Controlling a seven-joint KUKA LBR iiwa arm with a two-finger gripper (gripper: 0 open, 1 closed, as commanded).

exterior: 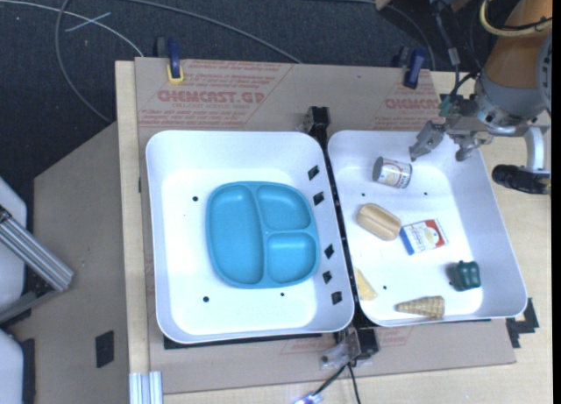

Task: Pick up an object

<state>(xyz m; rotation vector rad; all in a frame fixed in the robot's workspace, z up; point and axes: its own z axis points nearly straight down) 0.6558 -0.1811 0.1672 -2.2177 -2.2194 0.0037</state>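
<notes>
— Nearest us, along the near edge of the right bin (500, 244), lies a tan cone-shaped piece (421, 308), with a small yellowish wedge (364, 286) just left of it and a dark green block (465, 275) off to its right.

— And the hand (447, 141)?

— Up at the far edge of that same bin, hanging over the rim. Its two fingers look spread apart with nothing between them, so I'd call it open and empty.

— So nothing's been picked yet.

— Not that I can see. I'd judge it's at the approach step, choosing a target. Closest to it is the small silvery can (392, 172), lying on its side just near and left of the fingers. Further toward us sit a tan bread-like roll (379, 221) and a red and white packet (423, 236), beside each other.

— What does the next move need?

— If it goes for the can, it must shift left and toward us, drop down, and straddle it across the round body. It could roll away.

— And the left bin (166, 218)?

— Holds a blue divided plate (261, 234), well apart from the hand.
</notes>
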